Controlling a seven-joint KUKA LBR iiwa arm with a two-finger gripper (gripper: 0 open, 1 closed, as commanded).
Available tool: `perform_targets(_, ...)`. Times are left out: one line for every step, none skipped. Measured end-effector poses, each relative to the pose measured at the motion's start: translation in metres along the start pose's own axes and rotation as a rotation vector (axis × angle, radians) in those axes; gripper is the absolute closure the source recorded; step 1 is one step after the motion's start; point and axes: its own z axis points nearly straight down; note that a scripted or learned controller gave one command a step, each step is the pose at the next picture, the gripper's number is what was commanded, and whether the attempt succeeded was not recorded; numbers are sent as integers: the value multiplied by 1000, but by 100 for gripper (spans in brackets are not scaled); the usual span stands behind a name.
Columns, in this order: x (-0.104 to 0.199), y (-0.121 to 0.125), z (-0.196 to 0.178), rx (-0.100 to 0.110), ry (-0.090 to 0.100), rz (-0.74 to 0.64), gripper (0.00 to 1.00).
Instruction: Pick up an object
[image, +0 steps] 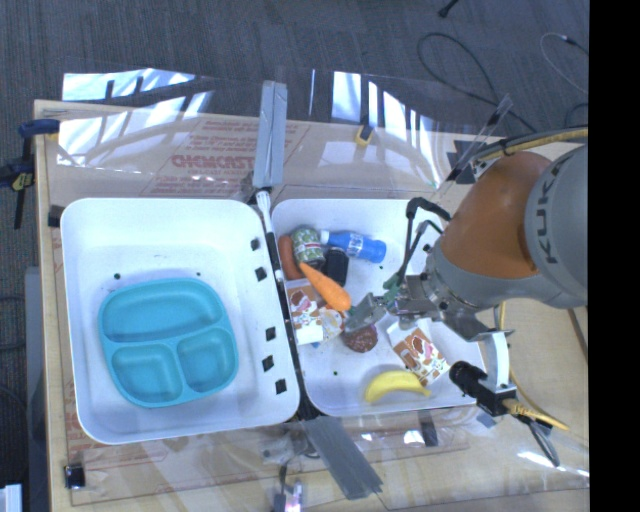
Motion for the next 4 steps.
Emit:
perform_targets(-53, 17, 115, -2, 0, -37, 0)
perform_targets(-8, 78, 115, -2, -13, -97, 0)
perform_targets(-12, 134, 116, 0, -10, -123, 0)
perform_targets(-8, 134, 107, 4, -4, -131, 100)
